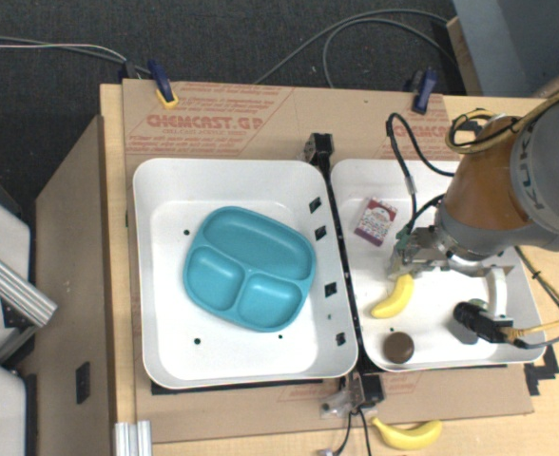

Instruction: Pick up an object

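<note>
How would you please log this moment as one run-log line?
arm: over right bin | tool: above banana | left bin: blue tray

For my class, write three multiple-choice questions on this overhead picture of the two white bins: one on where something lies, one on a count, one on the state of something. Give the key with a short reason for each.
1. Where does the blue three-compartment plastic tray lie?
A. In the left bin
B. In the right bin
C. On the cardboard outside the bins

2. How many yellow bananas can be seen in all?
A. One
B. Two
C. Three

3. How does the small purple-and-white packet lie?
A. Stacked on the tray
B. Under the brown round object
C. Flat on the bin floor, apart from the banana

Key: 1 A, the tray rests in the left bin. 2 B, one banana is in the right bin, another banana lies below the bins. 3 C, the packet lies alone near the right bin's top.
</note>
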Controlling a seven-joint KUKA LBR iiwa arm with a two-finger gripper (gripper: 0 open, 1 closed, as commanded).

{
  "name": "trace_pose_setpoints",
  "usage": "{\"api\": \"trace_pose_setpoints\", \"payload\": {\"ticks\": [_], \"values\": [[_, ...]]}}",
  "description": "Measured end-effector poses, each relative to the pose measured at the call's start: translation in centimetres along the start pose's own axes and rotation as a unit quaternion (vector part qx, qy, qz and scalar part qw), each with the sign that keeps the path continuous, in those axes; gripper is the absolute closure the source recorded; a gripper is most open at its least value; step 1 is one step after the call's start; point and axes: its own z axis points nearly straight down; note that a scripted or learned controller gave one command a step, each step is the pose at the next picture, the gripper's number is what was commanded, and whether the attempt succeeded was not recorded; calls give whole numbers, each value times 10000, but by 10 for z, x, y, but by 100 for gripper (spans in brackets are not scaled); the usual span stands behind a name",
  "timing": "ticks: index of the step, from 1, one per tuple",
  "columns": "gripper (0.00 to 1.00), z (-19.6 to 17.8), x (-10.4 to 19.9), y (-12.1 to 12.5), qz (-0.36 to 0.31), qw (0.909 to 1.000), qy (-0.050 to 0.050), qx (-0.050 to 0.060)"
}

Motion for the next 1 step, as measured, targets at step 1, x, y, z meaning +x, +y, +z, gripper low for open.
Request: {"api": "trace_pose_setpoints", "payload": {"ticks": [1], "values": [[100,-52,2,11,-13,10000,-15,-29]]}}
